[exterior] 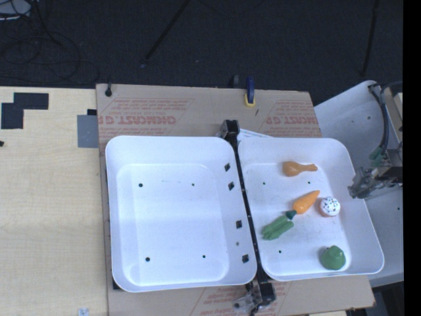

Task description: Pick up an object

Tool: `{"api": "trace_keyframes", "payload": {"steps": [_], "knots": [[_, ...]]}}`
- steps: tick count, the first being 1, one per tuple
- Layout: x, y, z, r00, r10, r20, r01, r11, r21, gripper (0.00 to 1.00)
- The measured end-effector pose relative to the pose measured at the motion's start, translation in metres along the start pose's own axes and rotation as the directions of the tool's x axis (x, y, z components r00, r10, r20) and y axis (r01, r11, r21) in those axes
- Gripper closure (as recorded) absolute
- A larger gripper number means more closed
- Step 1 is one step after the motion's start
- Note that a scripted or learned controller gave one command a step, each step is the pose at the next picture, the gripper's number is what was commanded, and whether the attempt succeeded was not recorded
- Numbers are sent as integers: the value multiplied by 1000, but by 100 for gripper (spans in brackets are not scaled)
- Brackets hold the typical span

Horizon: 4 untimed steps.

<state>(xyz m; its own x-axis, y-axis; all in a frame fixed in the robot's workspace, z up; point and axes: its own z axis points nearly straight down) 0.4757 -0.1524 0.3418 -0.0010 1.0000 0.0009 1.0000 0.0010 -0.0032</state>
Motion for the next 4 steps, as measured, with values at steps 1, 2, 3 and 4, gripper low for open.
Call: {"api": "trace_keyframes", "payload": {"steps": [1,2,3,4], "knots": [[82,0,-20,1000,0,1,0,1000,-2,100],[-42,15,82,1000,3,1,-3,1000,-2,100],[46,11,-108,1000,-7,2,7,1000,-12,100],[44,-1,68,1000,3,-2,-3,1000,8,100]]}}
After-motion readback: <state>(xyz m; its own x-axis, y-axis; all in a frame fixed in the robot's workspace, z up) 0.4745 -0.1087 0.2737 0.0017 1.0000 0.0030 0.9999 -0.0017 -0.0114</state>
